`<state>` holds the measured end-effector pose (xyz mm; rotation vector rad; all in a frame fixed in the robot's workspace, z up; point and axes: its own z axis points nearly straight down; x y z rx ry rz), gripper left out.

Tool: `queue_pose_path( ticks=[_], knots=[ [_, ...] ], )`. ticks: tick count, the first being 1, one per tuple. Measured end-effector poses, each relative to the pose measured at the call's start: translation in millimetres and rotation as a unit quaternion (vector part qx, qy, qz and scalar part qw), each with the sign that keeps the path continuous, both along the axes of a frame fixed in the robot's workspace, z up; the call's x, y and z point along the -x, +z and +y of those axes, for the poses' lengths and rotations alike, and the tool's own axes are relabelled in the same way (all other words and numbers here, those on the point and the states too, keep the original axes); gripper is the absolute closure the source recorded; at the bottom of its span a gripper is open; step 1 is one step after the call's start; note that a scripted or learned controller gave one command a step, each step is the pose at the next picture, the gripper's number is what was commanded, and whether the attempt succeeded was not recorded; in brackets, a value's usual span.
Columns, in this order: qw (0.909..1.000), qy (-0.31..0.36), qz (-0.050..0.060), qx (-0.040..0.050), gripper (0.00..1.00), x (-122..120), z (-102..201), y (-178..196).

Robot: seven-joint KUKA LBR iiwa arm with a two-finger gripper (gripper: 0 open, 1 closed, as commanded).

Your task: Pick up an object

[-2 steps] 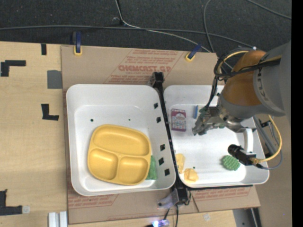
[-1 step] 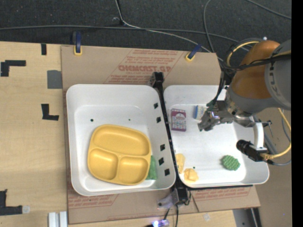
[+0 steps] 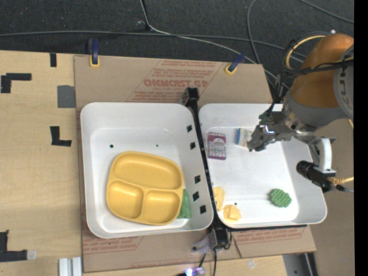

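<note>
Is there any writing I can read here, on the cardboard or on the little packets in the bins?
"CHEMCAST GP": red print on the cardboard sheet under the bins; my best reading, as it is faint.
Smaller red lines below it: too blurred to read.
Pink packet in the right bin: print too small to read.
Blue-and-white packet by the gripper: unreadable.
</note>
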<state>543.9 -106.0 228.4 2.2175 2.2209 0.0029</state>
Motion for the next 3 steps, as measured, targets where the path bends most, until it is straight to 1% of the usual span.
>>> queue_pose_path(
  ticks=[1,2,3],
  knots=[
    [1.0,0.003,0.002,-0.0012,1.0,-19,56,8],
    [1.0,0.002,0.003,-0.0007,1.0,-30,107,-4],
    [1.0,0.002,0.002,-0.0008,1.0,-56,154,-11]
  ],
)
